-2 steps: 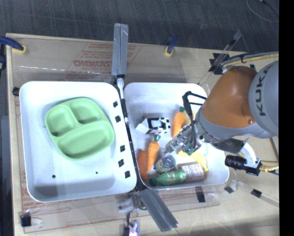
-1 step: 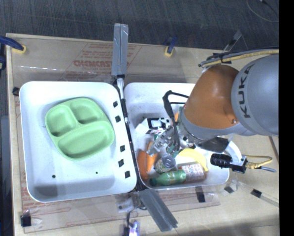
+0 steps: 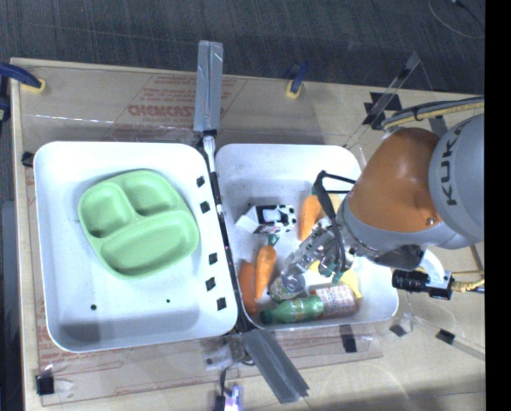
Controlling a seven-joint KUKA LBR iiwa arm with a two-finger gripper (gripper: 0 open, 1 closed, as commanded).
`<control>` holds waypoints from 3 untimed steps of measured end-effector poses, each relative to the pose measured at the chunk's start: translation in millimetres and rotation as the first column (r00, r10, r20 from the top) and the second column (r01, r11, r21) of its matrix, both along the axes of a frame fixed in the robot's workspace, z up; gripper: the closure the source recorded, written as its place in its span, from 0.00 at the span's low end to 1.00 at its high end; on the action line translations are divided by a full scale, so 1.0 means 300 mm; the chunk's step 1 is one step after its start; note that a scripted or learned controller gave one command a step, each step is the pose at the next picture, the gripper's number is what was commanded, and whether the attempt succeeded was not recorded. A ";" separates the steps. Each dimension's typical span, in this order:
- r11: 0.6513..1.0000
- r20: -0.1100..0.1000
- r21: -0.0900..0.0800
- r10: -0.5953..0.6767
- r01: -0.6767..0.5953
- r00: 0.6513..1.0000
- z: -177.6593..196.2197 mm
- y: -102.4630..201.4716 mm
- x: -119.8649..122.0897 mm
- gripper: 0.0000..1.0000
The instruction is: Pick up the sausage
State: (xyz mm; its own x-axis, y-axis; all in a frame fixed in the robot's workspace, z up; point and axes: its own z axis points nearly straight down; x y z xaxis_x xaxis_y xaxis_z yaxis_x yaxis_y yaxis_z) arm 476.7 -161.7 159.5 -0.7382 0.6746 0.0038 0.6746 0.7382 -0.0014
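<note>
Sausage (image 3: 335,298): pinkish-brown, w/ a pale label too small to read, lying near the front wall of the right bin (image 3: 238,163), toward its right corner. Just left of it and touching end-on, a green bottle (image 3: 296,309) lies along the same front wall. Left of those, two carrots (image 3: 257,274) sit side by side by the divider, roughly upright in the view. Further back, a third orange carrot-like piece (image 3: 309,216) lies near the bin's centre-right, and a small black-and-white item (image 3: 275,217) sits beside it, to its left. A bit of yellow shows under the arm next to the sausage; can't tell what it is.

Left bin (image 3: 54,315) holds one green divided plate (image 3: 139,221), three compartments, nothing in them.

Writing: "KUK" in dark letters on the grey arm casing at right; faded red print on the bench board behind the bins, not legible.

Gripper (image 3: 311,259) is down in the right bin, just above the sausage and bottle, beside the carrots. Fingers are a metallic clutter; can't tell how far open, or whether it grips anything.
</note>
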 end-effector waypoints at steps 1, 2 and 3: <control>0.997 0.001 0.000 0.076 -0.076 0.997 0.047 0.129 0.002 1.00; 0.987 0.003 -0.001 0.159 -0.159 0.987 -0.043 -0.076 0.004 1.00; 0.964 -0.001 0.002 0.265 -0.265 0.964 0.018 0.143 0.001 1.00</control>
